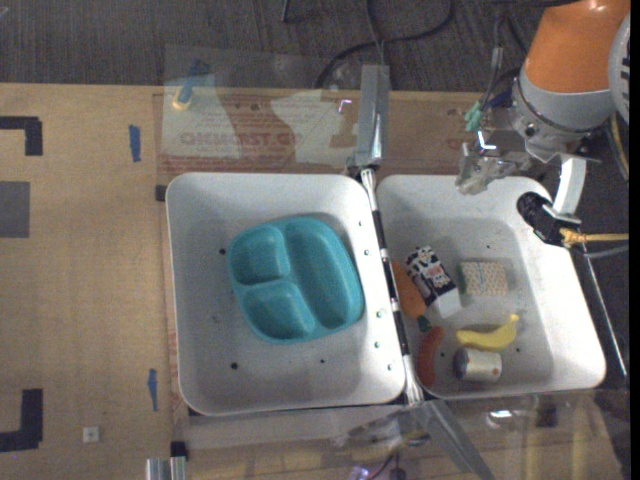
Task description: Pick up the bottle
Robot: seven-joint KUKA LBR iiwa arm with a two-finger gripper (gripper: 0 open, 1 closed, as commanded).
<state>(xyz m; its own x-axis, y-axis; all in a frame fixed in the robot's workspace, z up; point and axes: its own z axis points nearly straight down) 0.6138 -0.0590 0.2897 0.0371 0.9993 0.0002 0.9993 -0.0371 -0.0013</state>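
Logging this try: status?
Pincer above right bin far rim. Bottle down in bin, apart from pincer. Carrot beside bottle.

The bottle [431,278] is small and white with black cow-like patches; it lies on its side in the right bin [560,368], near the left wall, just beside an orange item [408,288].

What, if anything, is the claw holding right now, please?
Nothing: the claw sits above the right bin's far edge, away from the bottle.
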